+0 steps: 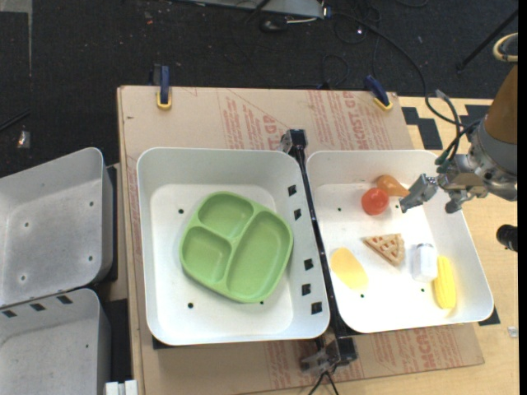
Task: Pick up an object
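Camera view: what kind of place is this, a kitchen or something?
Probably a robot lab, not a kitchen. A robot arm reaches over two white bins clamped to a board, the food looks like toys, such as the tomato, and cables trail across the floor.

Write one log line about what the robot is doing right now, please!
task: pick up an object | gripper: open, holding nothing, over right bin | nearest: red tomato | left bin: green plate

Grey arm (496,151), orange band above wrist — black cables, dark metal claw (435,194).
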Motion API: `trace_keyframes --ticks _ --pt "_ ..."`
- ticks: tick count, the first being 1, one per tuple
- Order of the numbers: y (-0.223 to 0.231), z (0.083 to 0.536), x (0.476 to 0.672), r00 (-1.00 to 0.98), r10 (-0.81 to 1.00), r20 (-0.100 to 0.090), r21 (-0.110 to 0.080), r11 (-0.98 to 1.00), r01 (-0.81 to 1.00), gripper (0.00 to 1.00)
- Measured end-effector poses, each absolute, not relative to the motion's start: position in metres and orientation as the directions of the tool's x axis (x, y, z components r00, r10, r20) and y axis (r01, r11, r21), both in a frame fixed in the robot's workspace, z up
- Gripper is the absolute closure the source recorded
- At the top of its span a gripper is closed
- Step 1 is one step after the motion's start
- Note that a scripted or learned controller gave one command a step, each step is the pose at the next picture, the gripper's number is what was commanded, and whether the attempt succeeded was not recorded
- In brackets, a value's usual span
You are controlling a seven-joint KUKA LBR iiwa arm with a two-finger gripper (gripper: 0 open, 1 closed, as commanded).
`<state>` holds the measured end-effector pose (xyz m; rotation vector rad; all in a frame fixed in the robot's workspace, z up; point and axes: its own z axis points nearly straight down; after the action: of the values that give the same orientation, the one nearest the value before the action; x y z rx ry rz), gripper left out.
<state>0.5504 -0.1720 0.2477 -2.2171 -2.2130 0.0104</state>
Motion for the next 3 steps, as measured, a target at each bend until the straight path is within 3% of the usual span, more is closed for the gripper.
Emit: trace_keyframes --ticks 1,3 --pt "-0.172 0.254 0.553 -0.001 1.0 -0.001 0.0 0.001 1.0 0.0" --pt "-0.171 0.156 0.537 0.001 1.0 0.002 -0.005 -0.001 1.0 0.0"
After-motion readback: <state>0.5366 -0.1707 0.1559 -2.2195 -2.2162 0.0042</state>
